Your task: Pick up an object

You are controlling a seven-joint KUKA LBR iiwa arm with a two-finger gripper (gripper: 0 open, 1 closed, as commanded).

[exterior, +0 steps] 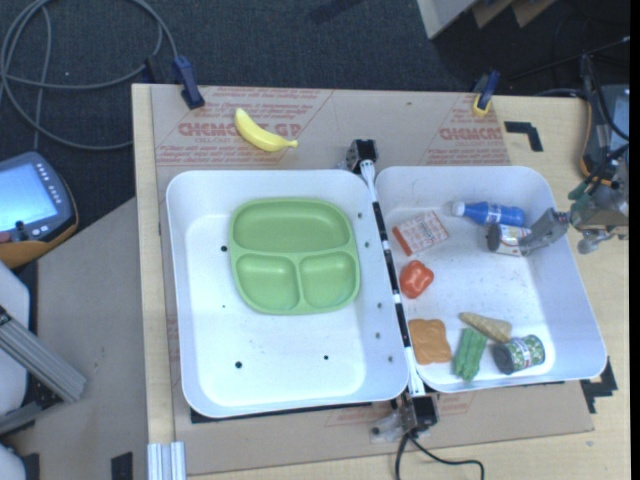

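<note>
Grey metal of the gripper (522, 236) is seen low in the right bin (560, 298), at about two o'clock, just beside the blue bottle (490, 212); whether anything is held cannot be told. The approach step is judged in hand, and a closing and lift are called for next. A green divided tray (295, 254) is contained in the left bin (200, 298); a red piece (416, 279), an orange slice (431, 340) and a small can (521, 353) are contained in the right.
</note>
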